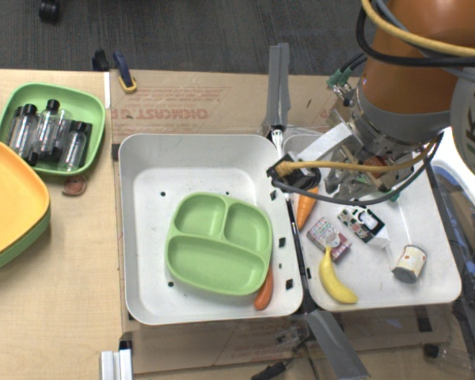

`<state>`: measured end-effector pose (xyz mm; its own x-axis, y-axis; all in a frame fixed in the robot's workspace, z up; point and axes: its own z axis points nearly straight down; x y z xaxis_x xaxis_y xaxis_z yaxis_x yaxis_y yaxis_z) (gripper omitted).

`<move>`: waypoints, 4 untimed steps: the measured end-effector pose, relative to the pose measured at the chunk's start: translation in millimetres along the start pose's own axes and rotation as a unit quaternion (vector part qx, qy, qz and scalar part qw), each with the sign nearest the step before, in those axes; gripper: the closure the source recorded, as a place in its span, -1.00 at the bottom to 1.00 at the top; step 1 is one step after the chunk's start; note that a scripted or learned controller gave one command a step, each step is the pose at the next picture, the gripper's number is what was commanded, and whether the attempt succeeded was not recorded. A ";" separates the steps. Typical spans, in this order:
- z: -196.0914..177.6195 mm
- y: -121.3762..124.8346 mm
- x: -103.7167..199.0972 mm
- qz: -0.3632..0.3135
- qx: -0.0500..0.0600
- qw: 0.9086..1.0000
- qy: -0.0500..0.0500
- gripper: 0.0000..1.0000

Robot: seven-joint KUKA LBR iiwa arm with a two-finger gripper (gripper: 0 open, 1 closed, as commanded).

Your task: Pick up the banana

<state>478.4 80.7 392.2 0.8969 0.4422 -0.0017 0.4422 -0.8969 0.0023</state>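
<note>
banana [335,278] | yellow, curved, unpeeled | lying flat, right bin [435,287] front

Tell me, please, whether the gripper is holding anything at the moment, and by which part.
It cannot be told: the gripper is masked by the arm's wrist and cables. The banana lies free in the right bin, nearer the camera.

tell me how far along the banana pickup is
Done: the arm is over the right bin. In hand: nothing visibly; the tool sits above the bin's far end, near the carrot. Left: the banana lies untouched on the bin floor near the front edge, apart from the tool, so reaching, grasping and lifting remain.
</note>
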 end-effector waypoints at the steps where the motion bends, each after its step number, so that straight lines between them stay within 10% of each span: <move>1: 33.0 13.6 -7.3 -0.015 0.001 1.000 -0.002 1.00; 2: 85.6 31.0 -12.9 -0.029 0.001 1.000 -0.002 1.00; 4: 50.5 46.5 -23.4 -0.044 0.001 0.999 -0.002 1.00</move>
<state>478.0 28.5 341.9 0.8549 0.5188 -0.0055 0.5188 -0.8549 -0.0001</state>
